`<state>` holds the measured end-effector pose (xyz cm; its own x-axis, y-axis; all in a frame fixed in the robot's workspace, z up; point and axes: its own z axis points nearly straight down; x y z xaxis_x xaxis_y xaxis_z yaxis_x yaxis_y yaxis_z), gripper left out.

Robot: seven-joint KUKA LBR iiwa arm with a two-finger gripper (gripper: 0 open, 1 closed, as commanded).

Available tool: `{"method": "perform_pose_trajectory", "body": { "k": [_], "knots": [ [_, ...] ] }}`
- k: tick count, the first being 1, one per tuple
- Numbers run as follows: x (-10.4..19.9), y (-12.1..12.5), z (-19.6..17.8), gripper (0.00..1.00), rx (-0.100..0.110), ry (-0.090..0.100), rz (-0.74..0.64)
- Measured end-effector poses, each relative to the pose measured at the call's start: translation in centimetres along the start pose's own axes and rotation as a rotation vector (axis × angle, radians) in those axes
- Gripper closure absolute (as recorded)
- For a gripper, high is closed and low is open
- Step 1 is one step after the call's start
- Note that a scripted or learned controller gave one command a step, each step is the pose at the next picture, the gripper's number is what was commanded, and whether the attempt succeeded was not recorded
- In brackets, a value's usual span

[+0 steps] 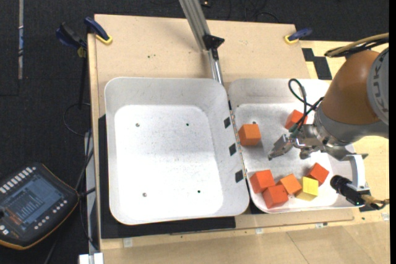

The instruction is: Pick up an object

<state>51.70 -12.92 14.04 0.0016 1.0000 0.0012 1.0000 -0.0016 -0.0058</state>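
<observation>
The right bin (263,96) holds several orange blocks and a yellow one. One orange block (250,134) lies alone near the bin's left wall. Another orange block (294,119) sits farther right, partly behind the wrist cables. A cluster lies along the front: two orange blocks (262,180) (290,183), a red-orange block (275,196), the yellow block (310,188) and one more orange block (319,172). My gripper (279,148) hangs over the bin's middle, right of the lone block and above the cluster, with nothing seen in it.
The left bin (164,145) sits beside the right one, their rims meeting at a divider with black clips (232,148). A slanted metal pole (190,3) stands at the back. A teach pendant (31,204) lies off the bench at front left.
</observation>
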Motion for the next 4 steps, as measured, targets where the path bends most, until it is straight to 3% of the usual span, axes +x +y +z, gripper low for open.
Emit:
{"method": "perform_pose_trajectory", "body": {
  "k": [1,2,4],
  "knots": [
    [0.0,0.0,4.7,0.0,-0.004,-0.002,-0.001],
    [0.0,0.1,3.5,1.0,-0.009,-0.002,-0.001],
    [-1.2,-0.1,-6.0,1.0,-0.012,-0.004,-0.003]
  ]
}}
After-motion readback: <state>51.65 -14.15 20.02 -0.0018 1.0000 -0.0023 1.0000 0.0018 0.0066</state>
